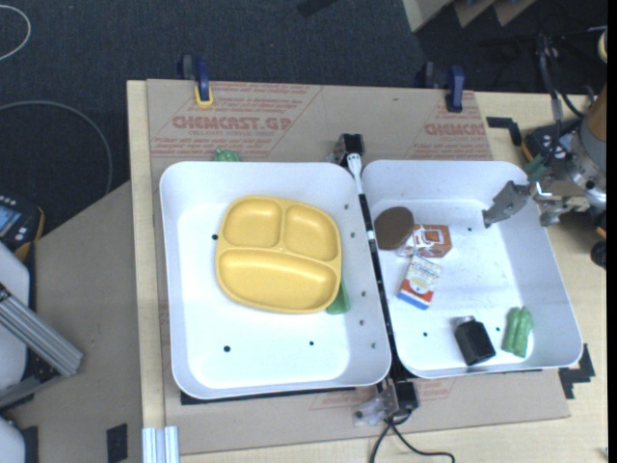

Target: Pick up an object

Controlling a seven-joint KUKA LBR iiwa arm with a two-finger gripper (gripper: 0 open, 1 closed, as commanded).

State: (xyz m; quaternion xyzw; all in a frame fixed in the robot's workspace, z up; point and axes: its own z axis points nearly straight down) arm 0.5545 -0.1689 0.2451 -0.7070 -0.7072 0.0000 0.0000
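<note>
Targets: I see loose items in the right bin [540, 258] — brown disc [392, 226], small carton [420, 284], black block [473, 341], green piece [518, 332] — spread apart, so each is reachable.
Left bin [193, 287]: yellow tray [280, 254], too bulky to grab, I'd judge.
Gripper [521, 199]: over right bin's far right rim, nothing in it; whether the jaws are parted or closed I cannot tell.
Arm: enters from right, low, wrist angled inward.

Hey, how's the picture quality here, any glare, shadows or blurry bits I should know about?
Camera view: lighting is even and soft; the two shallow white bins look bright, nearly washed out, without hard glare. The yellow divided plastic plate casts a faint shadow. The grey gripper at the right edge is slightly blurred, and small packets are too soft to read.
</note>
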